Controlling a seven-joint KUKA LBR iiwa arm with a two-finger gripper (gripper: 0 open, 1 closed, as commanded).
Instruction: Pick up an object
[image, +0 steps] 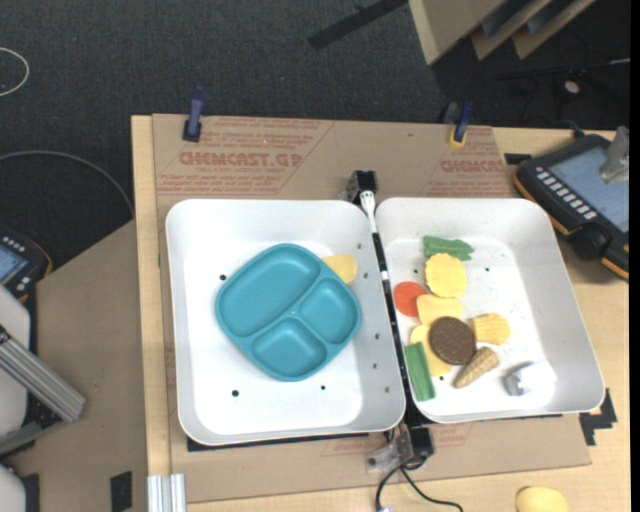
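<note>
The right bin (540, 225) holds a cluster of toy foods: a green leafy piece (446, 247), a yellow bumpy piece (445, 274), a red-orange disc (408, 297), a brown round cookie (452, 340), a yellow ridged piece (490, 328), a tan cone (475, 367), a green stick (418, 371) and a small grey piece (517, 380). In the left bin (190, 300) lies a blue divided plate (288, 311), tilted, with a yellow piece (341, 266) beside its upper right edge.
Both bins sit on a cardboard sheet (240, 155) held by clamps at the back. A black handheld device (578, 195) lies to the right of the bins. A yellow object (540, 499) rests on the bench at the bottom right.
</note>
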